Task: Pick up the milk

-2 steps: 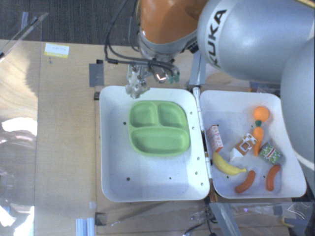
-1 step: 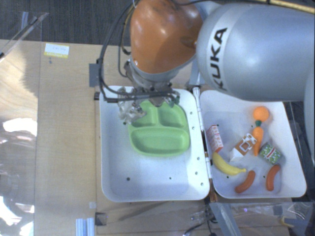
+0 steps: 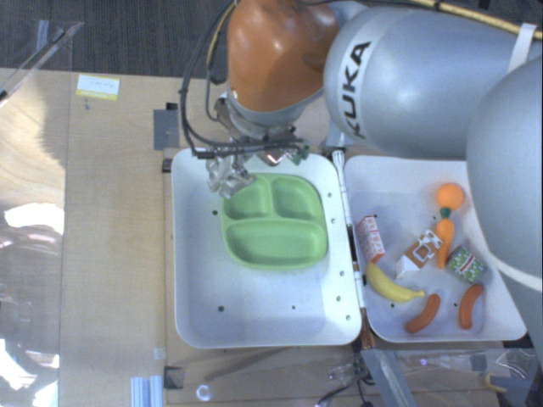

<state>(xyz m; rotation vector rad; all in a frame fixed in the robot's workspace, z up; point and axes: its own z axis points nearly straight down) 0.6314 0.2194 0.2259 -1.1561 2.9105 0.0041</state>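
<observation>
The milk (image 3: 422,251) looks to be the small white carton with an orange label, lying in the right bin (image 3: 509,325) between the banana and the carrot. My gripper (image 3: 227,179) hangs over the back left part of the left bin (image 3: 254,312), at the far left corner of a green divided plate (image 3: 276,220). It is well apart from the milk, a whole bin's width to the left. Nothing shows in its grasp. The orange wrist band and grey arm cover the space above it.
In the right bin lie a red and white packet (image 3: 370,237), a banana (image 3: 392,285), two sausages (image 3: 423,314), a carrot (image 3: 444,241), an orange (image 3: 451,196) and a green checked carton (image 3: 465,264). The arm's grey body overhangs the right bin's far side.
</observation>
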